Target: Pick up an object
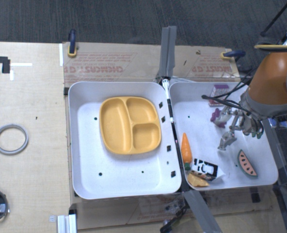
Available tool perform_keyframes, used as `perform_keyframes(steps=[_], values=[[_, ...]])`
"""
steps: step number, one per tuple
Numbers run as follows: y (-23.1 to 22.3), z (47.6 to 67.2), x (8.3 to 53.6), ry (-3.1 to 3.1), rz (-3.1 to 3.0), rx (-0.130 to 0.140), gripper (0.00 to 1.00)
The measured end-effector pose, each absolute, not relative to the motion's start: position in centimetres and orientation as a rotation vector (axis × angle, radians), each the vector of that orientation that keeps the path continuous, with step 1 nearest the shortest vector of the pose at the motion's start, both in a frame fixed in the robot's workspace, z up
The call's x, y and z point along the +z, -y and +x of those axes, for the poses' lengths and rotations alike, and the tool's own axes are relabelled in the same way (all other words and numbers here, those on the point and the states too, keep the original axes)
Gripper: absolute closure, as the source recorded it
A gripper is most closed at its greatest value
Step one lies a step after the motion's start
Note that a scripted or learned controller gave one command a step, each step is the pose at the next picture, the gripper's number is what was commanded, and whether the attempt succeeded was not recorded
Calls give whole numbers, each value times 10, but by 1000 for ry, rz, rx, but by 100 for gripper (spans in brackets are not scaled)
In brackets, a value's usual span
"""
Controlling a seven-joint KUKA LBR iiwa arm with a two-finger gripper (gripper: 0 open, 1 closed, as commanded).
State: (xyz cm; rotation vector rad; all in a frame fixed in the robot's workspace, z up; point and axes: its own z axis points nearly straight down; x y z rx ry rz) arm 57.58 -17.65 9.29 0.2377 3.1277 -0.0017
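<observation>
tool (pixel 227 142) fingers apart, holding nothing | watermelon slice (pixel 247 163) near right bin (pixel 267 176) rim

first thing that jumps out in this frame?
The yellow divided plate, alone in the left bin. Then the arm's gripper hanging over the right bin, where a carrot lies along the left wall and a watermelon slice sits near the right edge.
</observation>
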Motion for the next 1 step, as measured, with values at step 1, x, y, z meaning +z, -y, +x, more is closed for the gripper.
perform_keyframes(steps=[1], values=[[194,634,94,-3132,130,-3,0]])
